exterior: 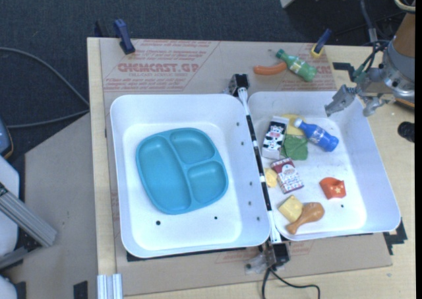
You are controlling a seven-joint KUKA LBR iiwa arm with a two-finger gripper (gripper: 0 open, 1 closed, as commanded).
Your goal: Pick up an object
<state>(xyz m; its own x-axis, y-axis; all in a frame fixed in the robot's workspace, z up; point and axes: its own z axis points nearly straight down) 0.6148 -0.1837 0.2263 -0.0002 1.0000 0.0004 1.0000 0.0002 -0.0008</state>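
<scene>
Grey metal tool [355,98], pale silver wrist, black cables

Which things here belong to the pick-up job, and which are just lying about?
Belong to the job:
tool, above the right bin
blue bottle
red piece
drumstick
small carton

Lying about:
blue divided plate in the left bin
green bottle and orange piece on the bench, outside the bins

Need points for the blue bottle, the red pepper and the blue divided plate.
blue bottle [319,135]: camera view, middle of its body, right bin.
red pepper [333,188]: camera view, centre of its red flesh, right bin.
blue divided plate [173,184]: camera view, floor of its large compartment, left bin.
</scene>
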